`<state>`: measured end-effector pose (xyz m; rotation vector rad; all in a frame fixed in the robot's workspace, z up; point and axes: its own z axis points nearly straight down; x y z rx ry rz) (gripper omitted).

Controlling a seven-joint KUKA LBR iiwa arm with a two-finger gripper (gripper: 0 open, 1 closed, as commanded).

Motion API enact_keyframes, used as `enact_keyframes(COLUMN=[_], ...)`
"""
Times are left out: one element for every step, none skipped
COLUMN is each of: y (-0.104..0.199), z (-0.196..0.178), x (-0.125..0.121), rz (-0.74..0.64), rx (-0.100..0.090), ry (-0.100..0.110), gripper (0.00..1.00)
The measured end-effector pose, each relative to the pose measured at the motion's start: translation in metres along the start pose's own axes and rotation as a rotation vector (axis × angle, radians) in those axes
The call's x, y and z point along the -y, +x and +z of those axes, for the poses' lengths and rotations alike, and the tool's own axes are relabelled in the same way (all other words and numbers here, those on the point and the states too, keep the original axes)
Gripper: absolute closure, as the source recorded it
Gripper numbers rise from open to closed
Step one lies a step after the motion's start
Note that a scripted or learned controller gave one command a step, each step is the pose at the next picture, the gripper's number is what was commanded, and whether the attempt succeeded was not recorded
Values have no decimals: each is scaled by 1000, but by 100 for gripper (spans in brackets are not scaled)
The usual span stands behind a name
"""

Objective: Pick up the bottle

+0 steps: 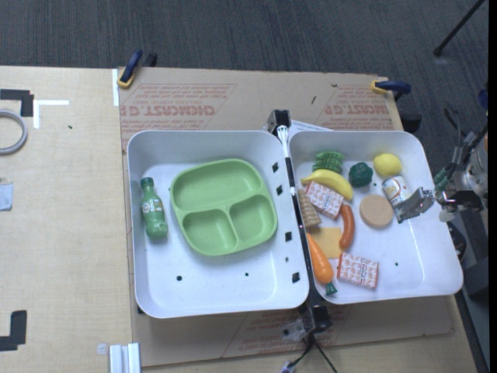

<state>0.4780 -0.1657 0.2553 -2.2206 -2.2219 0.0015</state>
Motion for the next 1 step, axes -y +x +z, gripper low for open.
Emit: enact_keyframes(y=[0], z=[-9], x=[0], rz=[0], rx=[1], ry=[0], gripper=[100])
